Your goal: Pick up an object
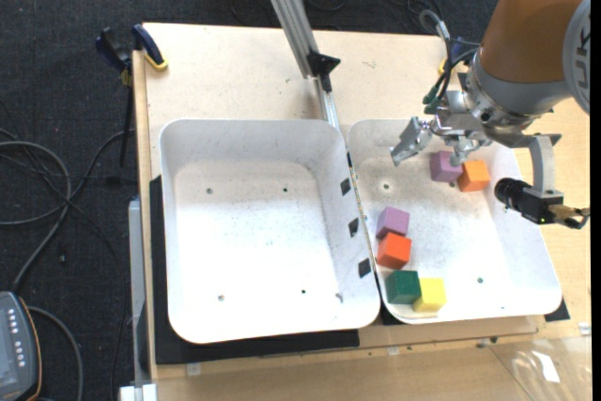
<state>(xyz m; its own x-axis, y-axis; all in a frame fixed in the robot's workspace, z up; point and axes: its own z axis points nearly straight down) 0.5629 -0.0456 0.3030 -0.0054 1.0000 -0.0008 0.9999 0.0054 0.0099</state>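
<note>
Blocks lie in the right bin (pixel 526 282), none lifted yet: the gripper (pixel 434 144), fingers apart and empty, hangs just beside a purple block (pixel 443 166) and an orange block (pixel 474 175).

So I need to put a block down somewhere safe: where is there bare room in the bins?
The left bin offers its whole floor. In the right bin, bare floor lies between the yellow block and the right rim. It is crowded near the divider and under the gripper, beside the purple block.
</note>
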